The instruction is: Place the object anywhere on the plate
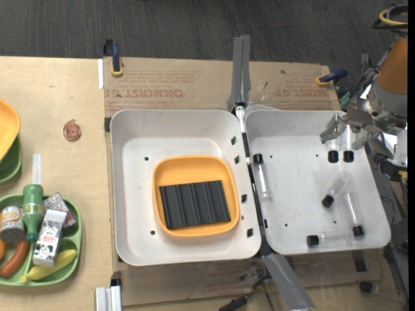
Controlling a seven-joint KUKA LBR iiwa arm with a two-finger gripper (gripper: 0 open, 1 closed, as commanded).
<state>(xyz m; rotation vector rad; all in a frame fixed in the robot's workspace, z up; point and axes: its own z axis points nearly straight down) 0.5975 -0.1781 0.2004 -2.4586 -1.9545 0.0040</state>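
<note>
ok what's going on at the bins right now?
The gripper hovers over the far edge of the right bin, nothing visibly between its fingers. Several clear tubes with black caps lie loose in that bin. The orange plate in the left bin carries only a dark ribbed block; no tube on it yet.

The arm (394, 76) gets chopped off by the right edge, and the tool (341, 155) is just two dark tips, way too small to read. Over on the left, the yellow bowl (6, 131) and the green plate of toy food (39, 241) both run out of frame. The clear tubes (340, 196) in the right bin (285, 232) are so see-through I can't count them.
</note>
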